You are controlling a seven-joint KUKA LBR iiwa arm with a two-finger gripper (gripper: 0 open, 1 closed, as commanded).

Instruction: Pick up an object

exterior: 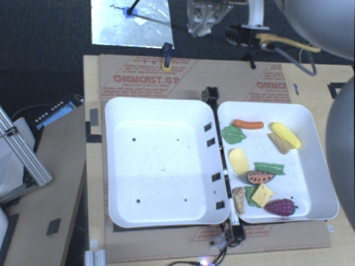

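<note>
Objects in the right bin (319, 148) number about ten.

A robotics lab — taped cardboard bench (144, 73), aluminium framing (22, 154), loose cables (288, 46) — toy food.

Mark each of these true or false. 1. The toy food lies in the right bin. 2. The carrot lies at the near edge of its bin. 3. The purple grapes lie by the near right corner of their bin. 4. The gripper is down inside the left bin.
1. True: the toy food, like the corn, lies in the right bin.
2. False: the carrot lies near the far edge.
3. True: the purple grapes lie there.
4. False: the gripper hangs beyond both bins, away from the left bin.
</note>
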